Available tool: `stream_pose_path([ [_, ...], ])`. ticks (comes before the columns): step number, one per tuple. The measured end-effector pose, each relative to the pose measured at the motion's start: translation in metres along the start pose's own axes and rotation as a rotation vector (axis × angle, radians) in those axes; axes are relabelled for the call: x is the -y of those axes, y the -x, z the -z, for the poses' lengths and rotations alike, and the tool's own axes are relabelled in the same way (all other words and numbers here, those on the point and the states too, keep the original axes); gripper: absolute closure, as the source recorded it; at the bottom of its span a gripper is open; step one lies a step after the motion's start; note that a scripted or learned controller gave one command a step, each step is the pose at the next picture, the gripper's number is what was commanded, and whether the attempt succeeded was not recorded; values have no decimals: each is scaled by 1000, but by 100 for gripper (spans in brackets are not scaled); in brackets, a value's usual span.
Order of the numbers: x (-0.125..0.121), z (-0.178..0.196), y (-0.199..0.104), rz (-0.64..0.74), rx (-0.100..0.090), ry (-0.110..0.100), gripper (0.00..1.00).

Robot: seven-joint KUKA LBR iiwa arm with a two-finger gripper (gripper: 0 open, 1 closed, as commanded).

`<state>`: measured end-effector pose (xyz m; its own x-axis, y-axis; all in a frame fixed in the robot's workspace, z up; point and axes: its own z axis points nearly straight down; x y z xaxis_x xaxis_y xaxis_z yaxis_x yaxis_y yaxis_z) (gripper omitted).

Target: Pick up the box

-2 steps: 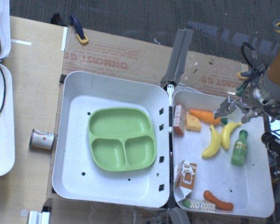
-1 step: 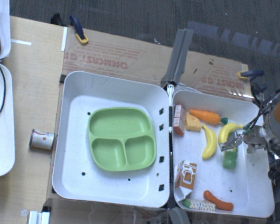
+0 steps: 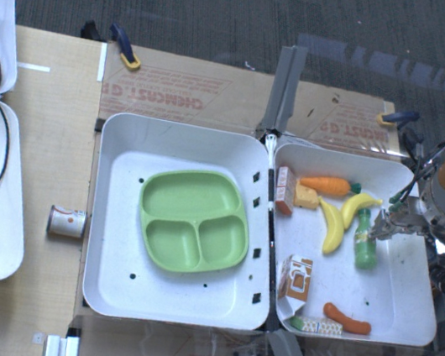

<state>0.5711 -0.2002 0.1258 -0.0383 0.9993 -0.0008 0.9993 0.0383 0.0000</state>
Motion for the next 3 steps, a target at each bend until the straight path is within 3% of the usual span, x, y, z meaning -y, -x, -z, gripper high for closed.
stream_pose_path([
  [1, 0, 0, 0, 1, 0, -1, 0],
  [2, 24, -35, 10, -3, -8, -2, 0],
  [3, -60, -34, 14, -75, -12, 1, 0],
])
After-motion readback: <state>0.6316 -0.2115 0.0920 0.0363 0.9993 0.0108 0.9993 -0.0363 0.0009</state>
